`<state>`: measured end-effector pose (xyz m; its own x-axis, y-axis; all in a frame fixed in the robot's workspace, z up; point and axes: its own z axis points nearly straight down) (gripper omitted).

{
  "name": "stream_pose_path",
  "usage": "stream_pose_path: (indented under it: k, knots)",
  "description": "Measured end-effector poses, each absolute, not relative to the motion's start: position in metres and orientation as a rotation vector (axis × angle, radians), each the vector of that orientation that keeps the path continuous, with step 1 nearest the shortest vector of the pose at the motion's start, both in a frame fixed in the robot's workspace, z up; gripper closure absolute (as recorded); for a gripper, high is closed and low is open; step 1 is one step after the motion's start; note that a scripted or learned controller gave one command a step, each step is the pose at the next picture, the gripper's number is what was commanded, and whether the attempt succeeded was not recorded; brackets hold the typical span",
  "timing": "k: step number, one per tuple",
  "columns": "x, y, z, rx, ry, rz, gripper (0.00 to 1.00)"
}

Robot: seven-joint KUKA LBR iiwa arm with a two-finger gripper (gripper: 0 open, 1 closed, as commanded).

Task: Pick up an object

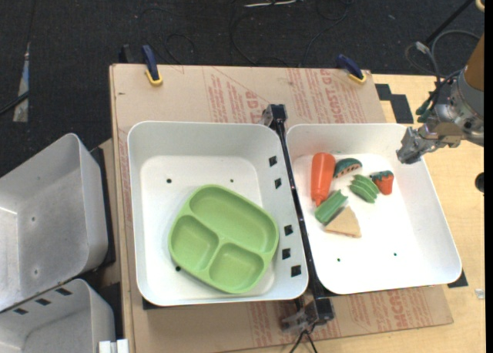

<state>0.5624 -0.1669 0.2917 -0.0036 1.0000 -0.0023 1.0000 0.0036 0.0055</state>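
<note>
Green plate [223, 239] in left bin [154, 143]. Toy food clustered in right bin [431, 243]: wedge [344, 223], carrot [322, 176], strawberry [384, 181]. Gripper [410, 148] above right rim; grip state: cannot tell. Risk: crowded pieces, likely to nudge neighbours.

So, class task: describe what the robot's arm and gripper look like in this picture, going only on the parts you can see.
The arm enters at the right edge: grey metal, with a tan-orange patch at the top. The gripper at its end is a dark grey, blocky piece. Thin dark cables loop beside the wrist.
</note>
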Motion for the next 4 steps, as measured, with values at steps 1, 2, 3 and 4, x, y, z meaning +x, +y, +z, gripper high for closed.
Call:
stream_pose_path:
  k: [1,2,3,4]
  knots:
    - [0.573,-0.118,0.271,2.215,2.231,0.000,1.00]
    - [0.573,-0.063,0.270,2.214,2.231,0.000,1.00]
    - [0.582,-0.011,0.247,2.215,2.231,-0.002,1.00]
    - [0.582,0.049,0.234,2.214,2.233,-0.001,1.00]
